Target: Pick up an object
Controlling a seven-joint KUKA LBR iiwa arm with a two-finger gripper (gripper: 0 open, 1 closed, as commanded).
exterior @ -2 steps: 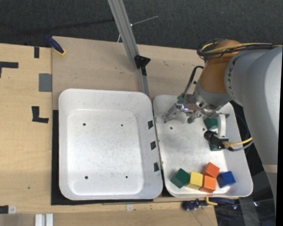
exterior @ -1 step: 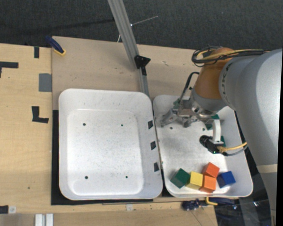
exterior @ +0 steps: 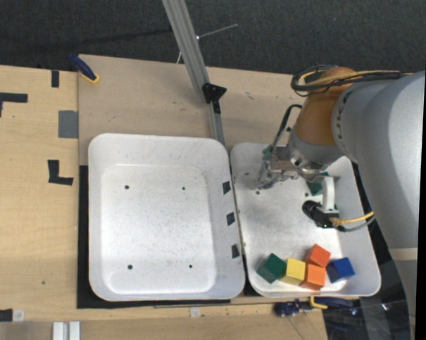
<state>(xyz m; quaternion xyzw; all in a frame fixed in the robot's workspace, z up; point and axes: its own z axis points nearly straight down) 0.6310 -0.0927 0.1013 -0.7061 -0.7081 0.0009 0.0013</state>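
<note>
Pincer (exterior: 269,177) sits low over the far part of the right bin (exterior: 281,218), near the bin's left wall, hanging from the grey arm (exterior: 383,138) that comes in from the right. Cannot tell whether it is apart or together; the tip is small and dark against the white floor, and nothing is visible in it. Blocks sit clustered at the near edge of the same bin, well apart from the pincer: green block (exterior: 271,267), yellow block (exterior: 294,269) just beside it, two orange blocks (exterior: 317,265) touching or stacked (cannot tell which), and blue block (exterior: 341,268) at the right end. Left bin (exterior: 155,212) has only a few dark specks on its floor. Table (exterior: 29,193) around the bins carries black tape marks. Progress judgement: pick not done, no block lifted, all five look to be resting on the bin floor. Left to do: move the pincer toward the near edge over one block, come down, close on it, lift. Tight cluster probably makes a clean grasp harder; end blocks look most reachable.
</note>
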